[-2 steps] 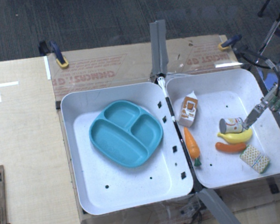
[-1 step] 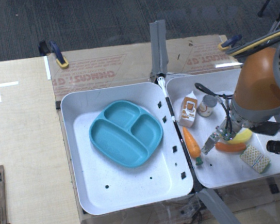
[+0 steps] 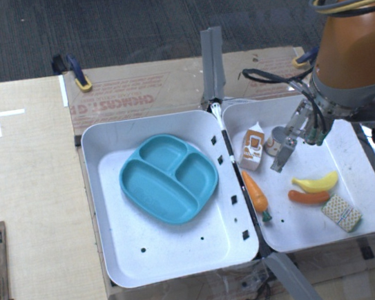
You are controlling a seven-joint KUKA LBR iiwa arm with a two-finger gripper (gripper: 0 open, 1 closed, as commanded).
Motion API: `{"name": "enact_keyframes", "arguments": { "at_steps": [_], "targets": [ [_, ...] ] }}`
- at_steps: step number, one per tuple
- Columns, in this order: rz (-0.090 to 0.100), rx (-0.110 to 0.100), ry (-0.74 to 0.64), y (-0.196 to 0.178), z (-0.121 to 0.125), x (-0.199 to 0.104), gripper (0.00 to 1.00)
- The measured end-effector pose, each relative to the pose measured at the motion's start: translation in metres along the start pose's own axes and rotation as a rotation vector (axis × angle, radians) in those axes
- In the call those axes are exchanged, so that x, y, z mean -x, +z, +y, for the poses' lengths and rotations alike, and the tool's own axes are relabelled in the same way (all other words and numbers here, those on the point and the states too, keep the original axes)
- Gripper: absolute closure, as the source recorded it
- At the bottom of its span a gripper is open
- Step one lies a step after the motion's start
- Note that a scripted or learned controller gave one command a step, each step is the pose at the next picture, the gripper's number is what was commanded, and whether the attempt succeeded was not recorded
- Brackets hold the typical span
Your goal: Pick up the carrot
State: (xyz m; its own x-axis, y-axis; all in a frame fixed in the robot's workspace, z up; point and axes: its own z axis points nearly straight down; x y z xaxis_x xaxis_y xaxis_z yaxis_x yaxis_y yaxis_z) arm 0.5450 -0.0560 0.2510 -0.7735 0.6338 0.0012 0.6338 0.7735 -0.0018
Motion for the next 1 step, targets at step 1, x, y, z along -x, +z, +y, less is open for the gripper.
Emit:
{"name": "enact_keyframes", "arguments": {
  "at_steps": [1],
  "targets": [
    [0.003,-0.002,0.003,0.0626,-0.0203,-0.0698,0.00]
  ]
}}
